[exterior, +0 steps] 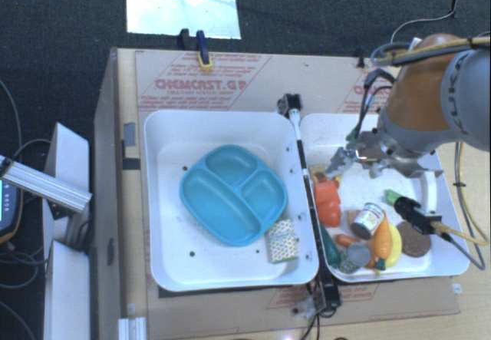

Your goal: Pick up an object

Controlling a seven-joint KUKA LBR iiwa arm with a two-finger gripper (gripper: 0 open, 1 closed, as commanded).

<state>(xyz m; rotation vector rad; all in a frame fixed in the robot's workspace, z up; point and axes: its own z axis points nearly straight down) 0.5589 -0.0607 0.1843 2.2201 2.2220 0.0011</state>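
- Gripper [340, 163] sits over the right bin [331, 130], at about 10 o'clock of that bin's floor, near the wall the two bins share.
- I can't tell from this view whether the claw is open or closed. I see nothing held in it.
- Arm [418, 100] comes in from 3 o'clock, with its orange band above the wrist.
- Nearest pickable thing is an orange-red plastic piece [327, 203], just at 6 o'clock of the gripper and against the bin's 9 o'clock wall. I can't tell if the two touch.
- The rest of the right bin's clutter is bunched along its 6 o'clock side:
- small tin can [369, 219], tipped on its side, at 3 o'clock of the orange-red piece;
- yellow banana [392, 243], just at 4 o'clock of the can;
- brown round disc [415, 243], beside the banana at 3 o'clock;
- grey round lid-like thing [357, 256], at 6 o'clock of the can and near the front wall.
- Left bin [175, 258] holds a blue divided plate [230, 193], roughly centred.
- A patterned sponge-like block [282, 240] sits at the plate's 4 o'clock edge, touching or overlapping it.
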